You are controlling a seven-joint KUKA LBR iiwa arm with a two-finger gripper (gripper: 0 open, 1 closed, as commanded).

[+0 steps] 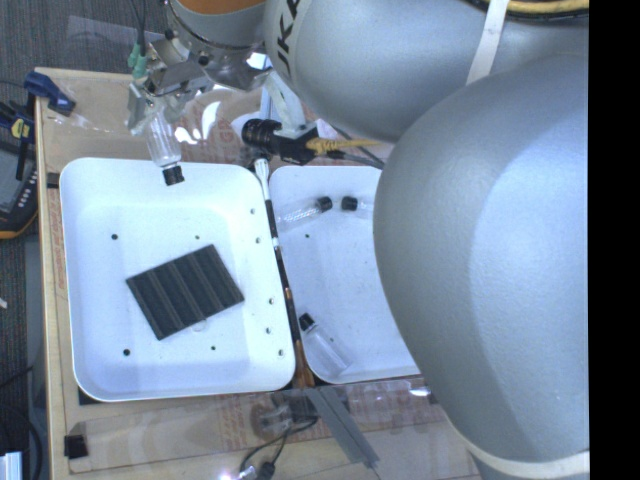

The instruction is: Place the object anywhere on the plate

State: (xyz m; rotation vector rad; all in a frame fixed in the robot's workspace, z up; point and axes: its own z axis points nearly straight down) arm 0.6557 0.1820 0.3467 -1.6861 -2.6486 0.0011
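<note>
Vial [165, 153] above left bin [90, 348] (plate [185, 290] inside).

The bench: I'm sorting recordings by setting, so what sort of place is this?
Probably a robotics lab test bench, not a home. Two white bins sit side by side under a big grey arm, small clear vials lie in the right bin, and loose cables trail along the bench edge.

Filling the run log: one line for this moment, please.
gripper: holds vial | above left bin's far edge | plate: bare
</note>
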